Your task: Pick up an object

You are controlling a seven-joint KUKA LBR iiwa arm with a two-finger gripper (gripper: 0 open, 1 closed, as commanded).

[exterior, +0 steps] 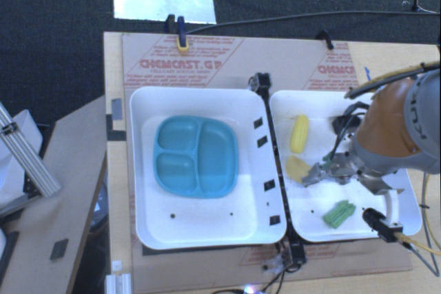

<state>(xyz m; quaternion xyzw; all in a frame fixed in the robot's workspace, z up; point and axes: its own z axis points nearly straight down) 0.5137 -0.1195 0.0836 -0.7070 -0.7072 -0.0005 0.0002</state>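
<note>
A yellow corn cob [300, 133] is seen lying in the right bin [413, 217], its long axis running nearly straight up and down the view with a slight tilt, just above a pale yellow piece [296, 167]. The gripper [311, 177] is poised just below and to the right of the cob, at the pale piece's edge. Whether anything is grasped cannot be told; a green block [339, 213] lies nearby.

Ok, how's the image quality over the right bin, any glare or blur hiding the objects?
Camera view: lighting is even, and the right bin looks bright but not blown out; the yellow corn and green piece read clearly; the gripper is soft-edged, and the yellow piece beside it is partly hidden.
</note>
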